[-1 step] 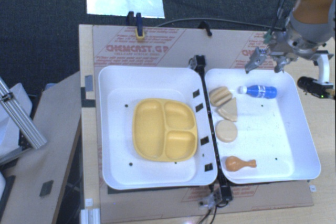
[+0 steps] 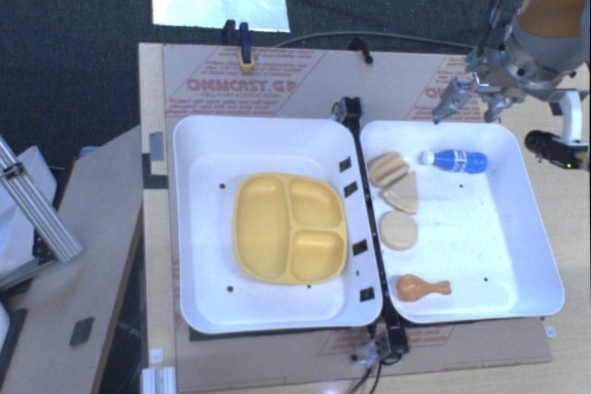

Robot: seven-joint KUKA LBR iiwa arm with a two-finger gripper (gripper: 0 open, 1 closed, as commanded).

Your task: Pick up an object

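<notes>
Your gripper (image 2: 473, 101) hangs over the back rim of the right bin (image 2: 517, 226), up at the frame's far right. Its two fingers (image 2: 450, 103) are spread apart, with nothing between them.

Nearest to it, just below and slightly left, a blue bottle (image 2: 454, 161) with a white cap lies on its side on the bin floor, cap end pointing left. Nothing touches it.

Further left and lower, against the bin's left wall, you have a tan bread-like piece (image 2: 388, 168), then a pale wedge (image 2: 403, 195) touching it from below, then a round pale disc (image 2: 399, 231).

Lower still, near the front rim, an orange drumstick-shaped toy (image 2: 422, 288) lies on its side.

Farthest from the gripper, across the divider in the left bin (image 2: 199, 226), a yellow compartment tray (image 2: 291, 227) sits flat.
</notes>
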